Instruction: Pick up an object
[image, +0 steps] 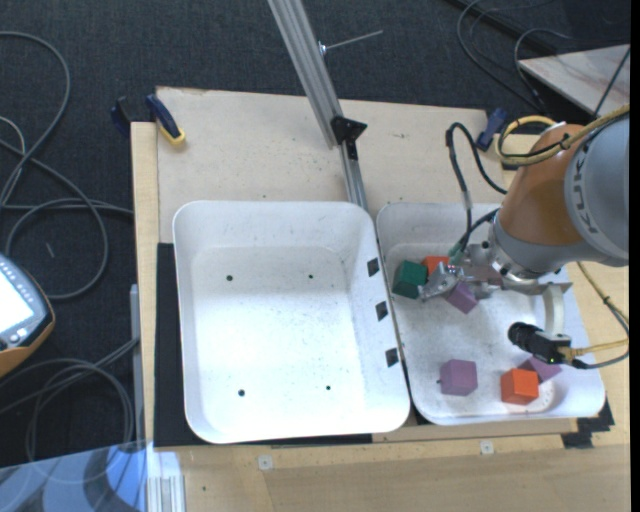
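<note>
Green block (408, 279) sits tilted near the left wall of the right bin (430, 405), up toward its far edge, with a small orange-red piece (436, 265) touching its right side. Just right of them a purple block (462, 299) lies partly hidden, well off the front edge. Down near the front edge a second purple cube (458, 376) sits flat, an orange cube (520, 385) is beside it toward the front right corner, and another purple piece (546, 369) peeks out behind that one.
</note>
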